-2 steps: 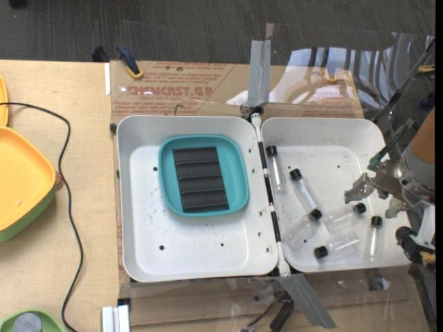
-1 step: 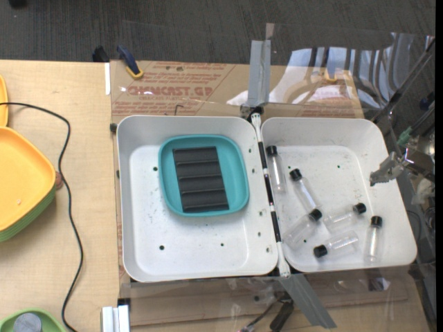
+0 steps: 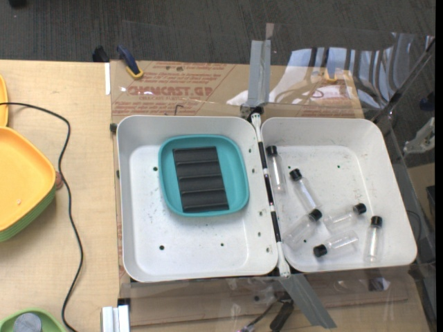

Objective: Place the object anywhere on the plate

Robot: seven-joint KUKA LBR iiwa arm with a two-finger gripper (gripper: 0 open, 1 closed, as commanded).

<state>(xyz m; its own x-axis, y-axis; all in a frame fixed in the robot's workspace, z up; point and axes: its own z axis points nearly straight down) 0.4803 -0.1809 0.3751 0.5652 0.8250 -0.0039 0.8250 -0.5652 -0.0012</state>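
Picking one clear vial (image 3: 304, 196) right of the teal plate (image 3: 203, 175) risks slippage: vials cluster, overlap and roll. Gripper state: cannot tell.

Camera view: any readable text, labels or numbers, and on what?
"CHEMCAST GP" (best reading, partly blurred), large red print on the brown protective paper sheet behind the left bin.
Rows of smaller red print above and below that word on the same sheet: too small and blurred to read.
Teal plate, clear vials: no readable markings.
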